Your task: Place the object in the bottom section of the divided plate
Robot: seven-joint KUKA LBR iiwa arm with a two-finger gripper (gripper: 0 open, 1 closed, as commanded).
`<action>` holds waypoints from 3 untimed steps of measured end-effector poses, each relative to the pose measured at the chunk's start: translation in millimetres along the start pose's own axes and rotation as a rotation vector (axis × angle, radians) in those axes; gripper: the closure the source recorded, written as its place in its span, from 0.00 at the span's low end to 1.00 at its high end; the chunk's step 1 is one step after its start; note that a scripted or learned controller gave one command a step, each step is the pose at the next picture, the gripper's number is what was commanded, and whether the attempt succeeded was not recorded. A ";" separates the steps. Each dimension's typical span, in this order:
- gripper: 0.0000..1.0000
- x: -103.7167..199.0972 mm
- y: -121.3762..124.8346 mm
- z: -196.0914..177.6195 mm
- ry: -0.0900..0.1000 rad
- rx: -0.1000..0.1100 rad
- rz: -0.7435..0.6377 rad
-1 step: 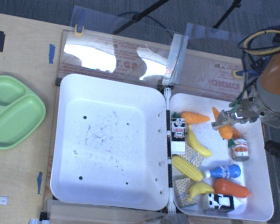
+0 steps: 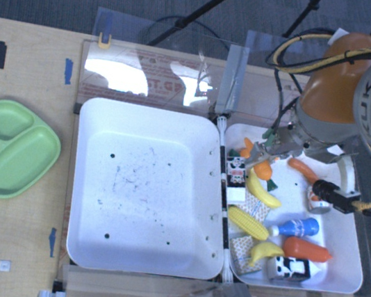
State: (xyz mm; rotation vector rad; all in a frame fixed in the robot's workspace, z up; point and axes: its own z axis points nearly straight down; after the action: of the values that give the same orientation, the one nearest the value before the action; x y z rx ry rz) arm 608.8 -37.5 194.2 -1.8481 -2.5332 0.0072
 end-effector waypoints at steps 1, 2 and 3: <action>1.00 61.3 -20.2 -65.9 -0.003 -0.004 -0.201; 1.00 82.6 -7.7 -39.7 -0.001 0.000 -0.203; 1.00 137.0 30.4 -16.5 -0.003 -0.004 -0.109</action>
State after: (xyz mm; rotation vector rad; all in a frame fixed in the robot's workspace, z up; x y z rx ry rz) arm 596.0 102.2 210.8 -1.7100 -2.6338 0.0047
